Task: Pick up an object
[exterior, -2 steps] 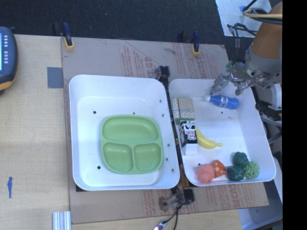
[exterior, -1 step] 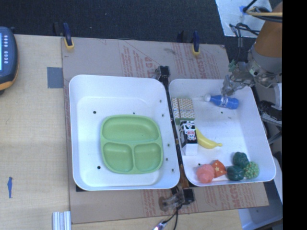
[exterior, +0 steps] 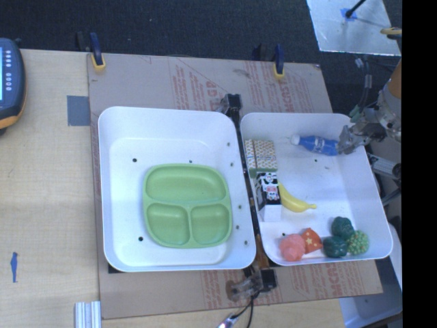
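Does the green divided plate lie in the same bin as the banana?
No: the green divided plate lies in the left bin, while the banana lies in the right bin.

A pale wooden bench (exterior: 41, 203) carries a brown cardboard sheet (exterior: 205, 80) printed with faint red lettering; two blue-handled clamps, one at the sheet's far left corner (exterior: 96, 52) and one further right along the far edge (exterior: 278, 59), pin it down; a grey tape square (exterior: 78, 110) sits on the wood just left of the sheet; a blue-and-orange device (exterior: 10, 80) lies at the left edge; a small blue mark (exterior: 14, 266) shows low on the wood; a shiny grey panel (exterior: 351, 16) rests on the dark floor beyond.
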Controlling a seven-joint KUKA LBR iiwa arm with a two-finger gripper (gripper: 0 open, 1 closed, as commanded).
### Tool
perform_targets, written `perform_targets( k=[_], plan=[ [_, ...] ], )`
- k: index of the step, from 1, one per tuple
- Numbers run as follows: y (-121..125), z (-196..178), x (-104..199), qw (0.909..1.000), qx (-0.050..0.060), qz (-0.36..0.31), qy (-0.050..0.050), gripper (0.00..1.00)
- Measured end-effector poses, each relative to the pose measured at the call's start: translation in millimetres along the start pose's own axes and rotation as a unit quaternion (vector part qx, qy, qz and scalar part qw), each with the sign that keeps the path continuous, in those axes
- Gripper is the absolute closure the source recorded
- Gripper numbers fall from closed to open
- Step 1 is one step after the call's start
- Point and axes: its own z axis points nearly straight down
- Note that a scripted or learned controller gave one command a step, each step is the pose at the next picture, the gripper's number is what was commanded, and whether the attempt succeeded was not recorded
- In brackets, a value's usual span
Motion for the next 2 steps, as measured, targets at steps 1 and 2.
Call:
perform_targets(
  k=[1, 2],
  plan=[
    [-46, -26, 2, 1.0, -0.001, 0.0, 0.0, 1.0],
    [-137, -2, 18, 1.0, 0.004, -0.001, 0.002, 1.0]
  ],
)
